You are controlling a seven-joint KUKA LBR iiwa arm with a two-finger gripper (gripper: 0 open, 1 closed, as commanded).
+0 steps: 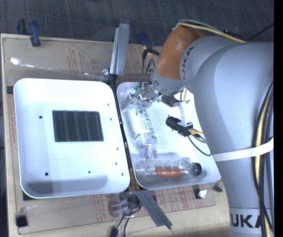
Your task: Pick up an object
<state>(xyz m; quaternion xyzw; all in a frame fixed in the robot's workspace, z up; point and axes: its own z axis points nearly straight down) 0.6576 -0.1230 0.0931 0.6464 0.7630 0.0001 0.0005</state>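
In the right bin [208,179], a clear plastic bottle [142,124] lies lengthwise along the left side. A second clear bottle [165,170], with orange contents and a black cap, lies across the near end. My gripper [143,95] is low over the bin's far left corner, right at the far end of the lengthwise bottle. The wrist and arm hide how it meets the bottle. A dark ribbed rectangular pad [77,126] lies flat in the middle of the left bin [28,93].
The grey arm [230,98] covers the right bin's right side and far edge. A metal bar [119,48] stands at the back between the bins, and a clamp [146,209] sits at the front. Blue clamps [33,31] hold the bench's far left edge.
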